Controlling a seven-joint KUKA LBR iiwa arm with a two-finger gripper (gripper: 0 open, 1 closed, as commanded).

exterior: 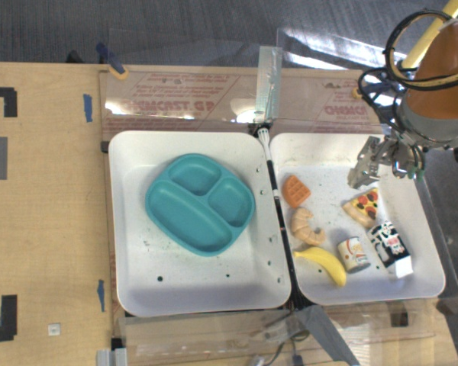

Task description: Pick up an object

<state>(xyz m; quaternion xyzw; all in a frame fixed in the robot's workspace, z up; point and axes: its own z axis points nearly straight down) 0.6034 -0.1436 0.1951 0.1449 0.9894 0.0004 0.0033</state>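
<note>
Because the toys lay so close together in the right bin [431,277], a grab could easily have gone wrong. The pizza slice [364,207] lay nearest the tool [364,171], just below it, with the black and white cow toy [389,247] right beside the slice. If the tool came down between those two, it might have pushed both away and caught neither. The little can [354,253] sat next to the banana [323,264], and the can looked round, so I think it could have rolled out of a pinch. The croissant [307,226] touched the banana's end, and the orange piece [295,191] lay just above the croissant, near the wall between the bins. A grab there might have bumped that wall.

The tool hung over the top part of the right bin, above the white floor and not touching any toy. Nothing was between its tips. It was too small and blurry to say if it was open or closed.

The arm [440,75] came in from the right, with its orange part high over the bin's far corner, and the tool pointed down and a bit to the left. Black cables [388,50] looped beside it.

The left bin [133,280] held a teal plate [201,203]. Both bins sat on the desk [38,204].
</note>
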